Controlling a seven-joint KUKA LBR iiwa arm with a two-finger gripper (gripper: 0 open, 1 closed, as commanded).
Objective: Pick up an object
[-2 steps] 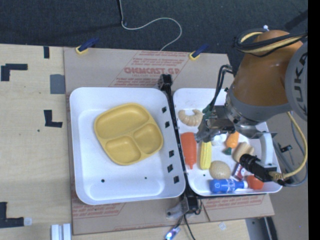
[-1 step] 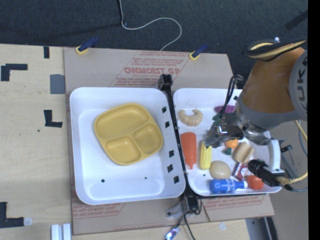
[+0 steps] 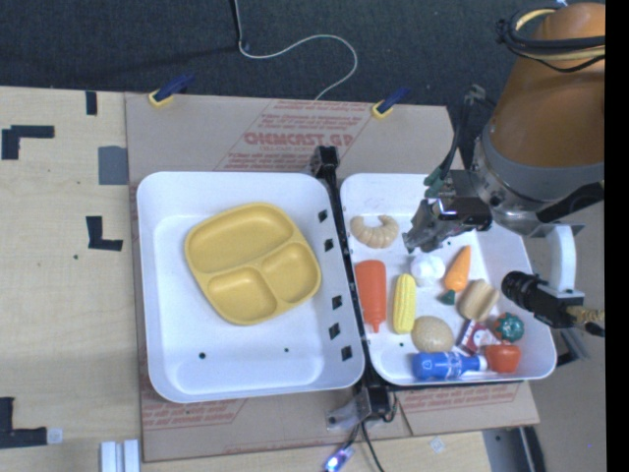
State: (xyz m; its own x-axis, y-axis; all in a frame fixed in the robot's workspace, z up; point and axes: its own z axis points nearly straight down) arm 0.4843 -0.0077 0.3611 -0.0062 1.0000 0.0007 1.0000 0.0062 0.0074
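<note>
Where the arm reaches in from 3 o'clock, gripper poised low over the right bin, above a small white item; finger state impossible to tell. Clustered below: croissant at 10 o'clock of the bin, orange carrot and corn cob centre-left, blue bottle at 6 o'clock. Yellow divided plate in the left bin.
</note>
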